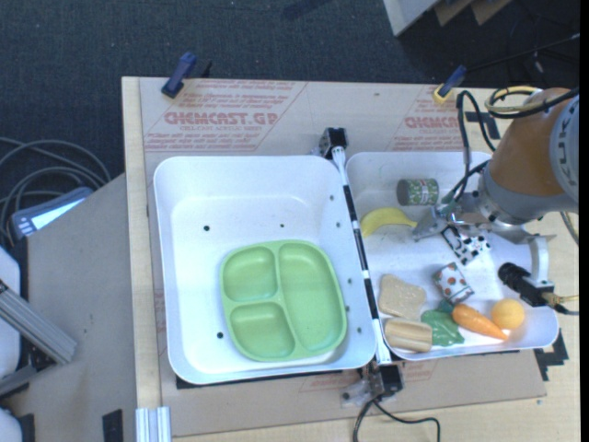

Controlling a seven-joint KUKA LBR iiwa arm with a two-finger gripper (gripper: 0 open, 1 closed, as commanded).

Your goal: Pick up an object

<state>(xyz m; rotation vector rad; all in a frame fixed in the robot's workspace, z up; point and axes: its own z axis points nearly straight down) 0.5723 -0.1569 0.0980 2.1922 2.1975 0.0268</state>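
Nearest my camera, along the right bin's [368, 168] front edge, lie a bread roll [409, 335], a green leaf piece [445, 329], a carrot [477, 320] and an orange ball [507, 314], with a toast slice [401, 295] just behind. The left bin [184, 210] holds a green divided plate [281, 298]. My gripper [440, 223] sits low in the right bin, beside the banana [386, 220] and near a small can [418, 191]. From here I cannot tell how the pincer stands, and I see nothing held in it. I judge the pick not yet done; grasping and lifting remain.
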